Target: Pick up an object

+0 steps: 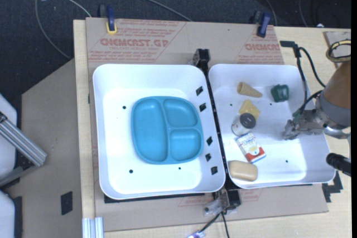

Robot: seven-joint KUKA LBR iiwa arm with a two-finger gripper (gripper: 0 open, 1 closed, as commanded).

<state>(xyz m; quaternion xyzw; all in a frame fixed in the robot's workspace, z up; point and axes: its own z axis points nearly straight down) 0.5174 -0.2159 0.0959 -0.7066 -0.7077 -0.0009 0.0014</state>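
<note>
- The surface (pixel 83 136), pale wood with printed card at the back, carried two white bins side by side.
- The left bin (pixel 111 170) held a blue divided tray (pixel 166 130) lying flat near its middle.
- The right bin (pixel 295 167) held the loose things, any of which could have served the task.
- The arm (pixel 337 100) reached in from the right, its wrist low over the right bin's right edge.
- The gripper (pixel 291 130) sat low at the bin floor, right of the things and apart from them.
- The state of its grasping part could not be told from this view; nothing showed in it.
- A tan block (pixel 243 170) lay at the bin's near left corner, just below a red and white packet (pixel 250 149).
- A small can (pixel 243 123) stood above the packet, touching or just beside a yellow piece (pixel 249 108).
- A tan wedge (pixel 249 90) lay near the far wall, with a green thing (pixel 279 92) to its right, nearest the gripper's side.
- As a judgement, the task was not yet done: every thing lay on the bin floor, none lifted, so the grasp and the lift were both left.
</note>
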